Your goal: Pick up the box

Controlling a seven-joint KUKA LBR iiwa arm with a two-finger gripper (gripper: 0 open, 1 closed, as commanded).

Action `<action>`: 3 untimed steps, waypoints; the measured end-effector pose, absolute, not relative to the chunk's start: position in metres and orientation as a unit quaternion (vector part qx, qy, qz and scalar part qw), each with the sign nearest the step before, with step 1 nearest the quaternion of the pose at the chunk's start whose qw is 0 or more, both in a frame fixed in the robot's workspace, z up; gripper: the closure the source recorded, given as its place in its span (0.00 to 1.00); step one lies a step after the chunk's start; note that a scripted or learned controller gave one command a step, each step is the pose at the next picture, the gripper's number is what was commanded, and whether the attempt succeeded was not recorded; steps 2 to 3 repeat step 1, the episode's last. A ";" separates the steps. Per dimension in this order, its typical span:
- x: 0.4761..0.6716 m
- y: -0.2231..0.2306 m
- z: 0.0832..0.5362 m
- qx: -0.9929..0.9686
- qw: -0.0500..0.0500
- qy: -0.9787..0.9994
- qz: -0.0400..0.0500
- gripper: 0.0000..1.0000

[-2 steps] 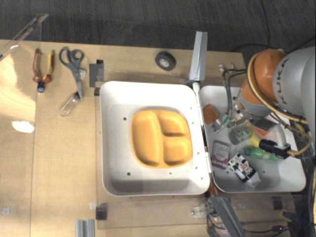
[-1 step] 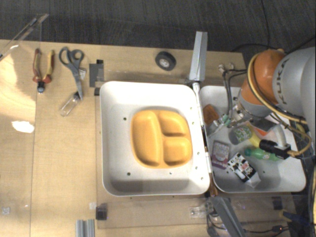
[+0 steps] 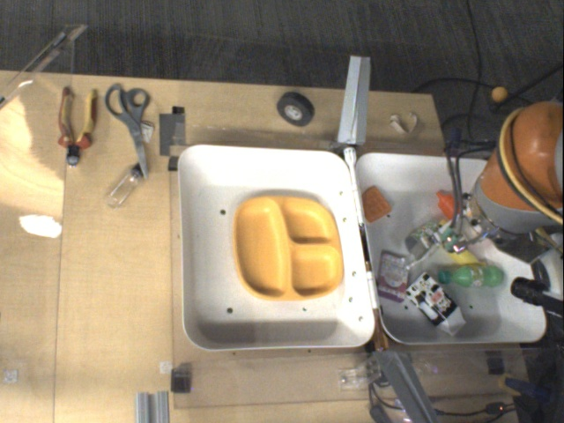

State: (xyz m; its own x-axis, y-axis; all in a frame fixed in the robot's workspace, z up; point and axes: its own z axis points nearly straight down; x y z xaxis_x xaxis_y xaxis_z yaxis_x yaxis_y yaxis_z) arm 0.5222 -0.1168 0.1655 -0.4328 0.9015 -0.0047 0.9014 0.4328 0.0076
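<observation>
Arm over the right bin, box lying near that bin's front edge.

The hand point(image 3: 454, 236) hung low among the clutter in the middle of the right bin point(image 3: 520, 329); whether it was open or closed could not be told. The box point(image 3: 431, 297), black and white, lay tilted near the bin's front edge, just beside a green bottle point(image 3: 471, 277) and a purple packet point(image 3: 393, 270). An orange piece point(image 3: 376, 204) sat near the bin's back left corner. The left bin point(image 3: 207, 236) held a yellow divided tray point(image 3: 288, 245). Scissors point(image 3: 134, 122) and pliers point(image 3: 76, 123) lay near the tabletop's point(image 3: 97, 307) back left corner.
</observation>
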 end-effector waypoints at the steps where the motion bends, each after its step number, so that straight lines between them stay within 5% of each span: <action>1: 0.547 -0.097 0.105 0.614 0.003 0.790 0.002 0.00; 3: 0.547 -0.097 0.105 0.614 0.003 0.790 0.002 0.00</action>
